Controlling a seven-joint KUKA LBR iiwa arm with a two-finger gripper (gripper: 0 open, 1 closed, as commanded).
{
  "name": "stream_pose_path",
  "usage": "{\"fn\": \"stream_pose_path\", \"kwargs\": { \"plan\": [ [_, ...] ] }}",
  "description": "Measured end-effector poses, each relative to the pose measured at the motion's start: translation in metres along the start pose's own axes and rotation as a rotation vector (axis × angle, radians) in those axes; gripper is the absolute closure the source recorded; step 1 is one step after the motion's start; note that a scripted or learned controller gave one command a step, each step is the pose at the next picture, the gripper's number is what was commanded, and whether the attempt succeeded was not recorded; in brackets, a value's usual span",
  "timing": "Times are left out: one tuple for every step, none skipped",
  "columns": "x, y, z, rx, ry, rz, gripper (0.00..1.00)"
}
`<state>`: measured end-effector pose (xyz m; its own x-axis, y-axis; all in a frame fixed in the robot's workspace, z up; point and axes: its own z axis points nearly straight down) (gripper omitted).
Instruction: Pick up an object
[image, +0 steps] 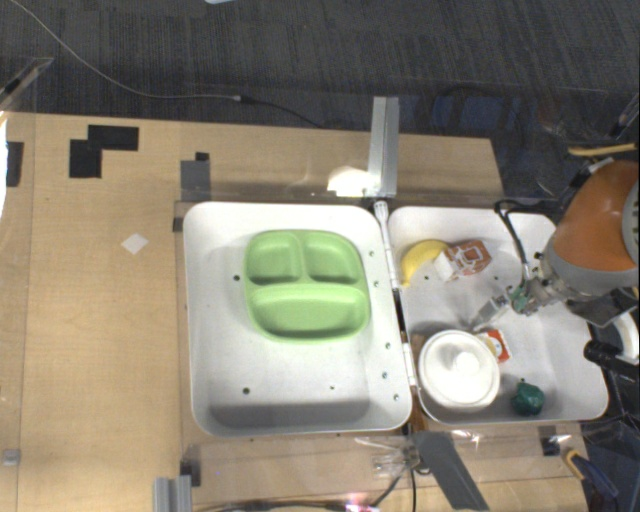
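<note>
The worktop carries 2 shallow white bins side by side. The left bin holds 1 green divided plate, lying flat toward its far edge. The right bin holds 5 things: 1 white bowl at its near edge, 1 yellow banana in its far-left corner, 1 small brown-and-white packet just beside the banana, 1 orange-and-white wrapper touching the bowl's right rim, and 1 small dark green object near the near-right corner. 1 grey arm with an orange band reaches over the right bin's right edge. Its jaws hang low above the bin floor between packet and bowl; whether they are spread or pressed together cannot be told.
</note>
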<state>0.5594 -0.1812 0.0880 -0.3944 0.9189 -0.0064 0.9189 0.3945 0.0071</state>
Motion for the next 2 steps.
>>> {"fn": "stream_pose_path", "kwargs": {
  "plan": [
    [-0.045, 0.045, -0.037, -0.003, -0.001, -0.435, 0.0],
    [0.06, -0.006, -0.024, -0.002, 0.001, -0.702, 0.0]
  ]
}}
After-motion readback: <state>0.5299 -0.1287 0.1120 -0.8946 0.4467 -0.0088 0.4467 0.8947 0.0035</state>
